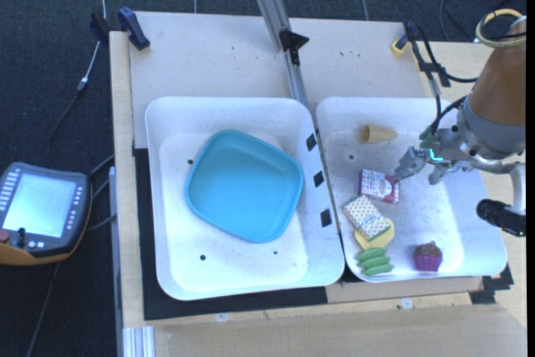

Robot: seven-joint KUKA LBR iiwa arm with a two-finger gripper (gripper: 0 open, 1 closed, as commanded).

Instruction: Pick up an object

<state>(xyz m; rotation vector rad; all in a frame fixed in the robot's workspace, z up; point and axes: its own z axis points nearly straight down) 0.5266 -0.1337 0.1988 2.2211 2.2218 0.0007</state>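
Note:
The right bin (pixel 468 217) holds several small items: a tan cone (pixel 379 133), a pink and white packet (pixel 379 186), a checkered cracker pack (pixel 366 215) over a yellow piece (pixel 374 235), a green pea pod (pixel 375 262) and a purple cupcake (pixel 427 256). My gripper (pixel 422 165) hovers above the right bin's middle, just right of the pink packet, with its fingers (pixel 409 164) spread open and nothing between them.
The left bin (pixel 167 180) carries a blue square plate (pixel 244 185). A metal rod (pixel 276 8) slants down to the divider between the bins. A teach pendant (pixel 42 213) lies off the bench at left. Clamps sit at the board corners.

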